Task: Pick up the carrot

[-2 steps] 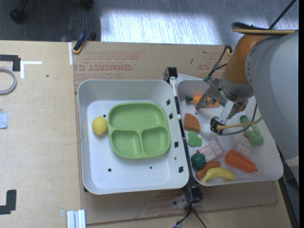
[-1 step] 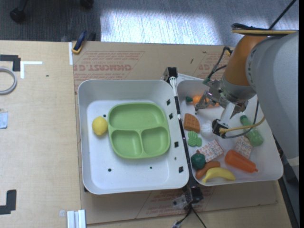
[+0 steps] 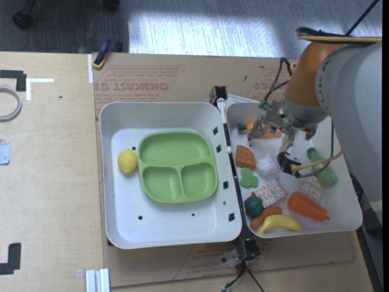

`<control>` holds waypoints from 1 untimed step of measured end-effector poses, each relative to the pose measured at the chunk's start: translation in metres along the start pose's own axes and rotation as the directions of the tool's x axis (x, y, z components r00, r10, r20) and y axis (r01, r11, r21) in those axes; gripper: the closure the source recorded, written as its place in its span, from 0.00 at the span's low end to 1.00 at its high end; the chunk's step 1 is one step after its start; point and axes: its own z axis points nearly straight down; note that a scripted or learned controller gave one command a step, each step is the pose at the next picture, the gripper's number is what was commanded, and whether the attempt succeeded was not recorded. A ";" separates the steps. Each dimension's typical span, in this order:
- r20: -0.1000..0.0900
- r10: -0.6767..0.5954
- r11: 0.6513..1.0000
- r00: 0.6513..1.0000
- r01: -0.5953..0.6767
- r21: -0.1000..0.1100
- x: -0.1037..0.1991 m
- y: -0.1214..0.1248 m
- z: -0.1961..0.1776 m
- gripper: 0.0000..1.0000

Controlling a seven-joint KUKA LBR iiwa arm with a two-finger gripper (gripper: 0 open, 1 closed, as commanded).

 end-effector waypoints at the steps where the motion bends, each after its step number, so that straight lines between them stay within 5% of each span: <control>1: -0.001 -0.324 0.946 0.946 0.324 0.000 -0.001 0.000 0.000 0.00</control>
